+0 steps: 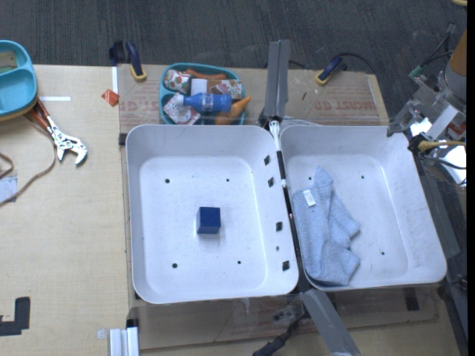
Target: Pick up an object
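**Arm parked at the right edge, two things waiting in the bins**

The arm [445, 102] sits at about 3 o'clock in the camera view, off the upper right corner of the right bin [401, 199]. Grey metal parts, brackets and cables bunch together there, and whether the tool is apart or together cannot be told from this angle. Nothing is seen held by it.

Nearest to it, inside the right bin, lies a crumpled light blue-grey cloth [326, 228]. It rests toward the bin's 9 o'clock side, close to the left wall, with a small white tag near its upper end.

Across the divider, the left bin [148, 199] holds a small dark blue cube [209, 220], sitting a little toward 6 o'clock from the bin's middle and well apart from all walls.

Beyond the bins, at 12 o'clock from the left bin and just beside its top rim, a teal tray [169, 80] is packed with assorted small items, among them a blue bottle [208, 102]. Far out at 9 to 10 o'clock on the wooden bench, a silver wrench [65, 143] lies just below a light blue dish [15, 80] at the picture's left edge.
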{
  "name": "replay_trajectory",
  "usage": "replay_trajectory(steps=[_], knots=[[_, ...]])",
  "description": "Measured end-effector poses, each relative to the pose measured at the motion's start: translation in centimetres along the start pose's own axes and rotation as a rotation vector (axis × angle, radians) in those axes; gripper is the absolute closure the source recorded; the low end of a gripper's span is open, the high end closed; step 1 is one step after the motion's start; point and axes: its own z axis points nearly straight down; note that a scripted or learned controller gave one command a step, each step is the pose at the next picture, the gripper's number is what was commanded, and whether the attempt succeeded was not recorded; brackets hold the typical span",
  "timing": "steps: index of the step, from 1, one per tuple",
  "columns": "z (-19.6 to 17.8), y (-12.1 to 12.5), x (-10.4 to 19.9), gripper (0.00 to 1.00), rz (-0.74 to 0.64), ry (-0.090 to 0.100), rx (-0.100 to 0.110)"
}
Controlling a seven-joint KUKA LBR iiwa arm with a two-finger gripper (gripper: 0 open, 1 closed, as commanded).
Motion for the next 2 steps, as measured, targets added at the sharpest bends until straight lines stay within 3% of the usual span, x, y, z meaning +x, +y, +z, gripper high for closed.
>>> replay_trajectory(steps=[1,2], knots=[[9.1,0.3,-3.8,0.00,0.213,0.000,0.002],[5.4,-0.4,-5.4,0.00,0.271,0.001,0.000]])
